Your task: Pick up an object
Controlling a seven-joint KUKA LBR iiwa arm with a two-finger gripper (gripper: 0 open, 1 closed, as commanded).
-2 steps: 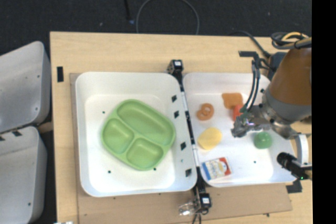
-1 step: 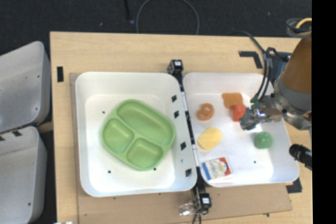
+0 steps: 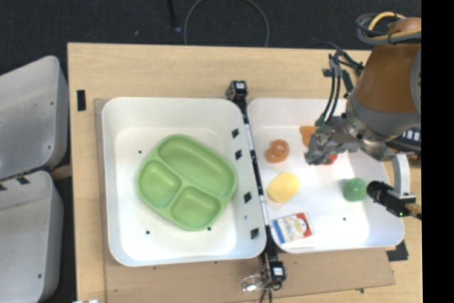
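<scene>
Open room: bare white floor at the front middle of the right-hand shallow white bin.
Left bin: one green three-compartment plastic plate.
Right bin: orange ring, yellow lemon-shaped piece, green ball, red-and-white flat packet at the front edge.
Gripper: low over a small red thing, near the ring; finger state cannot be made out.
Nearby: orange piece just behind the gripper.

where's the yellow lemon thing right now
In the right bin, near its left wall: the yellow lemon lies just below the orange ring.
</scene>
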